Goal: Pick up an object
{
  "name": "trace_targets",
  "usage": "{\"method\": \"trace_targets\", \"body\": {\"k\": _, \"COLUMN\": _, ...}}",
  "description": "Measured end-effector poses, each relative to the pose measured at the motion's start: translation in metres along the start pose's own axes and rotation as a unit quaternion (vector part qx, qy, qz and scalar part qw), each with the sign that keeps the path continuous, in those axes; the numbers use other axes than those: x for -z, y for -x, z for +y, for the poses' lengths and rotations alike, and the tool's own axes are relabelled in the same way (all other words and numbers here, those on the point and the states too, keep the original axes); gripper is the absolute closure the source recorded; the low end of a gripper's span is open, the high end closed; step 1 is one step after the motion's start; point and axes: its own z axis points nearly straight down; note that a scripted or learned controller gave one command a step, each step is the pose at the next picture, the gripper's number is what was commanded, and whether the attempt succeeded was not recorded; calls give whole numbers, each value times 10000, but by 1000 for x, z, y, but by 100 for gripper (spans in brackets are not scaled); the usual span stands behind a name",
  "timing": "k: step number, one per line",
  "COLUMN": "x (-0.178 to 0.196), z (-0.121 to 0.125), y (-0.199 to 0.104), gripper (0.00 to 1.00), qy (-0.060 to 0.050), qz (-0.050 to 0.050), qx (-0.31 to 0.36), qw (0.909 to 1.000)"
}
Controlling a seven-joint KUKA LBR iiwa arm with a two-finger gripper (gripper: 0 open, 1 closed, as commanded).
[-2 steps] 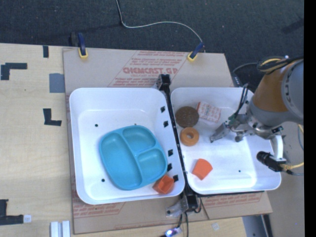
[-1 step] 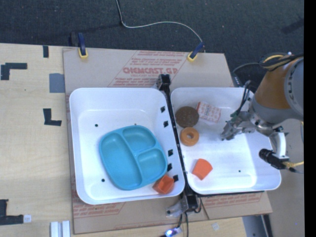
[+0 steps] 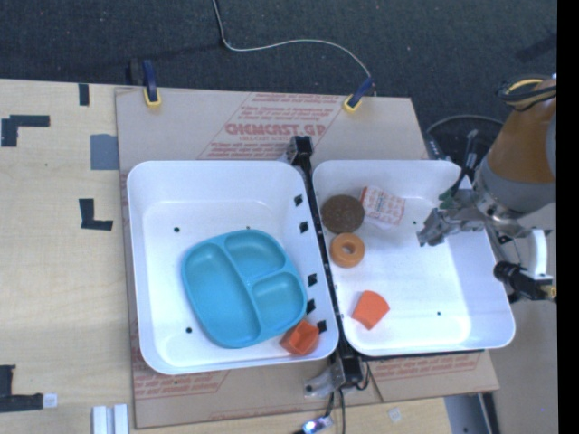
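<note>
Grey arm, wrist tilted leftward

Grey arm, orange band, dark metal hand

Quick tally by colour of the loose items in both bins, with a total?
Blue: 1, divided plate
Orange: 3, ring, block, piece
Brown: 1, disc
White and red: 1, packet
Total: 6
</note>
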Motion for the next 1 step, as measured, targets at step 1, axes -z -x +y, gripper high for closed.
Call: {"method": "trace_targets", "body": {"k": 1, "x": 48, "z": -7, "y": -2, "gripper": 100, "qy": 0, "qz": -1, "qx": 1, "qw": 10000}}
